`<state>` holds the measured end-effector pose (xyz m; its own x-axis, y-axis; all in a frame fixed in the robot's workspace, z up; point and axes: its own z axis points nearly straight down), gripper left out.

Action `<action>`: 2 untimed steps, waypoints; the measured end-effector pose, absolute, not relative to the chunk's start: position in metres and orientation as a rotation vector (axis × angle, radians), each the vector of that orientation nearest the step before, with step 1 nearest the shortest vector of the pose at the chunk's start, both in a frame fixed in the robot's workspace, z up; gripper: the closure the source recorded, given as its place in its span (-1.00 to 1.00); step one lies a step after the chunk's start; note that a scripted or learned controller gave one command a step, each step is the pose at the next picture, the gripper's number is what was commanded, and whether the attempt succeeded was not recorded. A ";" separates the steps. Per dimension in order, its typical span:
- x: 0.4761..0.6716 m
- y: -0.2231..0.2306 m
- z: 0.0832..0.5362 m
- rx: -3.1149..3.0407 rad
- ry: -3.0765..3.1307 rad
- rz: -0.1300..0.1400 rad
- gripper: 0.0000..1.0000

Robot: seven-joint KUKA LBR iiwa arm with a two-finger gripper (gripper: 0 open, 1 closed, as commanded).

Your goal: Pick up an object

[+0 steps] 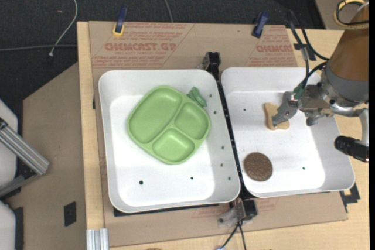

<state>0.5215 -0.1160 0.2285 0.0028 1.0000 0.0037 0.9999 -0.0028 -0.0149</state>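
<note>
Arm [351,61] is reaching in from the right edge of the surface [88,126], over the right-hand bin [328,178]. The jaws [286,114] are sitting low inside that bin, toward its far half and roughly mid-width, right at a small tan object [274,116]. The tan object is lying on the bin floor; its right side is touching or sitting under the grey fingertips. I cannot tell from this slant whether the jaws are apart, together, or clamped on it, and I cannot tell whether the piece is lifted or flat.

A round brown disc, cookie-like [258,166], is resting in the same bin near its front-left corner, well apart from the jaws and the tan object.

The left-hand bin [117,184] is holding a green divided plate [169,124] with three compartments, lying flat near the bin's centre, shifted toward the far-right. A small dark green item [197,96] is lying just beside the plate's far-right rim, touching or nearly touching it, close to the bin's far-right corner.

Both bins are sitting side by side on a cardboard sheet, two blue clamps [120,20] gripping its far edge.
</note>
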 end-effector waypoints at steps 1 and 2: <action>0.524 -0.116 0.235 -2.219 -2.220 0.000 -1.00; 0.532 -0.117 0.187 -2.218 -2.217 0.004 -1.00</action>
<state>0.5324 -0.1170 0.1872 0.0005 1.0000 0.0024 1.0000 -0.0005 -0.0060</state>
